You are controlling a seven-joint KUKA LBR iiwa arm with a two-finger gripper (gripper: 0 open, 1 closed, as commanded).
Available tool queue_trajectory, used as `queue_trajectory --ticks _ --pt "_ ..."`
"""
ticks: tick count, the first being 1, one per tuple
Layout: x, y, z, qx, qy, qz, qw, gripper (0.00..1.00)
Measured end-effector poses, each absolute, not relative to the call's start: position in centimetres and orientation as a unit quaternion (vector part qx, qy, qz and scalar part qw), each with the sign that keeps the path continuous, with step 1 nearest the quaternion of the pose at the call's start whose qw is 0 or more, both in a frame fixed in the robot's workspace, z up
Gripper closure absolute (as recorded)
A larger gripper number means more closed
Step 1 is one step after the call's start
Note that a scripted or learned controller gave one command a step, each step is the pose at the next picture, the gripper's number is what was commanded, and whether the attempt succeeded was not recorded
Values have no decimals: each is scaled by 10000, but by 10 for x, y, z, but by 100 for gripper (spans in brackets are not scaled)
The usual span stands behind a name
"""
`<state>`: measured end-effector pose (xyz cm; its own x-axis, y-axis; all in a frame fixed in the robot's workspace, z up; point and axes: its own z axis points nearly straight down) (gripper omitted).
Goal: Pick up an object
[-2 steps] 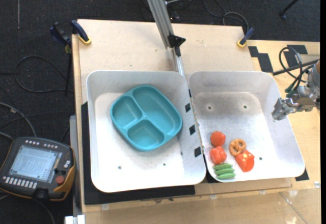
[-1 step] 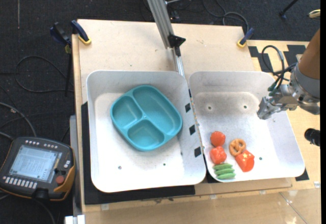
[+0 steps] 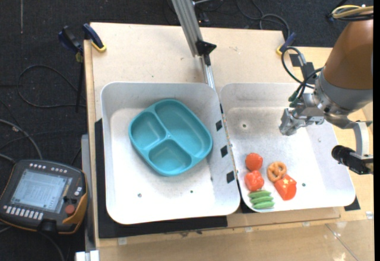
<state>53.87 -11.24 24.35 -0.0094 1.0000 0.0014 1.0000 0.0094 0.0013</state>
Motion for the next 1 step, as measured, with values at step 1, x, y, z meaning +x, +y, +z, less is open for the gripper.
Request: queue_trajectory --ticks 1 --pt "536 -60 252 -7039 -7103 -9 5 100"
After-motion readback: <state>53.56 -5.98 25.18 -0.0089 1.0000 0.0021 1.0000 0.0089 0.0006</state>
